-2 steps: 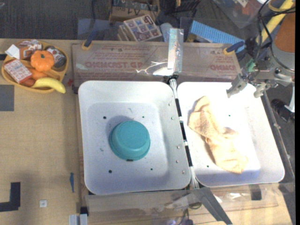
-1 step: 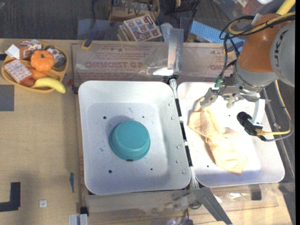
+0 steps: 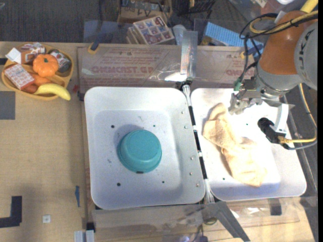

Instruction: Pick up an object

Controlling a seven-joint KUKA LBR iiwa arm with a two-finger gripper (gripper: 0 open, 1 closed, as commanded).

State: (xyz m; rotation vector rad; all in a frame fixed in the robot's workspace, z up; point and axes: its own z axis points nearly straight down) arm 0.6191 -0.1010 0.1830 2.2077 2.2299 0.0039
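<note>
A teal bowl (image 3: 140, 150) lies upside down in the middle of the left bin (image 3: 101, 110). A crumpled tan cloth (image 3: 233, 145) sprawls across the right bin (image 3: 287, 185), from its upper left toward its lower middle. My gripper (image 3: 238, 106) hangs above the right bin's upper part, just beside the cloth's top right edge. Nothing shows between its tips.
A yellow dish (image 3: 30, 87) with a small pumpkin (image 3: 45, 64), a banana (image 3: 53, 90) and small boxes sits on the bench at the far left. A cardboard wall (image 3: 131, 69) runs behind the bins. Black and yellow cables (image 3: 275, 130) trail over the right bin's right side.
</note>
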